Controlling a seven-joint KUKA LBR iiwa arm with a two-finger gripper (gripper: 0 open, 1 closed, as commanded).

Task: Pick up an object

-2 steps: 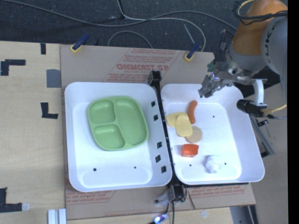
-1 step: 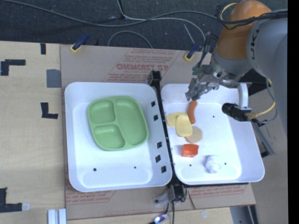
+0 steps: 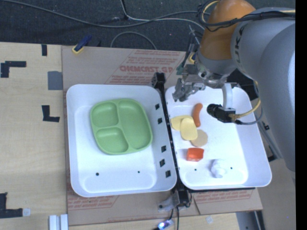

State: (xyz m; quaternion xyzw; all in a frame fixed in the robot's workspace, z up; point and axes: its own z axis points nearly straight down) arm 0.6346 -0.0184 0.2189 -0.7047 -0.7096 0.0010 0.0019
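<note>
My gripper (image 3: 184,93) hangs over the back left part of the right bin (image 3: 240,128), above and just left of the small objects. An orange sausage-shaped piece (image 3: 197,114) lies below and right of it. Close by sit a pale yellow piece (image 3: 188,128) overlapping a yellow round (image 3: 176,122) and a tan disc (image 3: 201,138). A red-orange block (image 3: 194,154) and a small white object (image 3: 218,167) lie nearer the front. Nothing shows between the fingers.
The left bin (image 3: 81,166) holds a green divided plate (image 3: 120,125). Black clips run down the divider (image 3: 164,133) between the bins. The arm's grey body and orange band (image 3: 225,18) loom over the right bin's back right corner. Cables trail behind the bench.
</note>
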